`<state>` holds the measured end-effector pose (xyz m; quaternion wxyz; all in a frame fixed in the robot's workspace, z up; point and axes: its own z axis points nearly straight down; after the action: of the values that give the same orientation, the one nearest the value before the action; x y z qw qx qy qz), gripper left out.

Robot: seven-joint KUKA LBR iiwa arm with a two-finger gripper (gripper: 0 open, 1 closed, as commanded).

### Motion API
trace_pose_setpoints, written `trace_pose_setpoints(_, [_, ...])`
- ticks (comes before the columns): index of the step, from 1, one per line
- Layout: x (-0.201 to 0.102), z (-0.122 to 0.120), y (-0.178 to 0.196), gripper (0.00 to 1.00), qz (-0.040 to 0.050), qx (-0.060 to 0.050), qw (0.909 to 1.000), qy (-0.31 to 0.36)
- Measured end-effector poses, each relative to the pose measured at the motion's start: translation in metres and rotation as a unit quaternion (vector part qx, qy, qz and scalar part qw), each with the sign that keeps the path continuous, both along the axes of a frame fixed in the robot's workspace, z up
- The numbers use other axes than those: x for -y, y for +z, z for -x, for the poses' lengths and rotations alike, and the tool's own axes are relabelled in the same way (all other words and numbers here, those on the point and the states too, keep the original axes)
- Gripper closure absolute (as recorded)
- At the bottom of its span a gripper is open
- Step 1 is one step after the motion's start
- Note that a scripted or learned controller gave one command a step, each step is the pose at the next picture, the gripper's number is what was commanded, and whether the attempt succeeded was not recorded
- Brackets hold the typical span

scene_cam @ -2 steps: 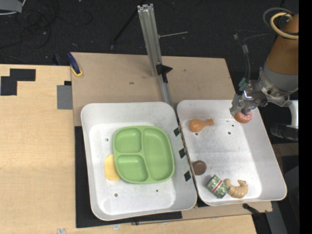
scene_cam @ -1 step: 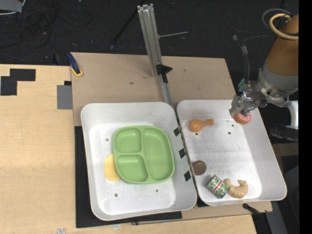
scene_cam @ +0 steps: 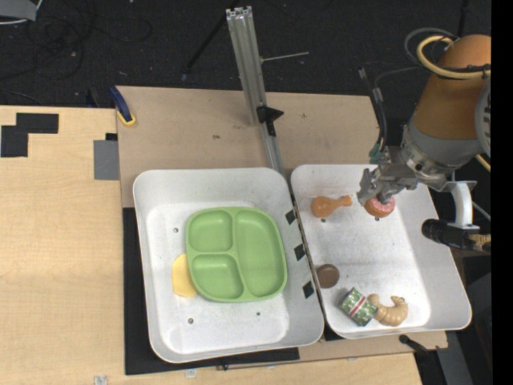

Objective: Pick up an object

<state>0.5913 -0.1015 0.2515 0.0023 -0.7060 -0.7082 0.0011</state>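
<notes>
Your pincer [scene_cam: 380, 196] is low in the right bin [scene_cam: 417, 251], closed on a pink toy [scene_cam: 380, 207]. Grasp step; next, lift straight up.

Arm: extended in from the right, wrist angled downward | Gripper [scene_cam: 380, 196]: lowered, fingers closed on pink object [scene_cam: 380, 207]

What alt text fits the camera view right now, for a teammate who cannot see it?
The arm's hand hangs over a pink-red object at the back of the right bin, which also holds a drumstick-shaped toy, a brown disc, a green packet and a tan croissant-shaped piece. The left bin holds a green divided plate beside a yellow piece.
</notes>
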Motion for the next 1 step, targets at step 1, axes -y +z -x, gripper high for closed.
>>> trace_pose_setpoints(1, [-0.0569, 0.0173, -0.0113, 1.00, 0.0000, 0.000, 1.0000, 0.000])
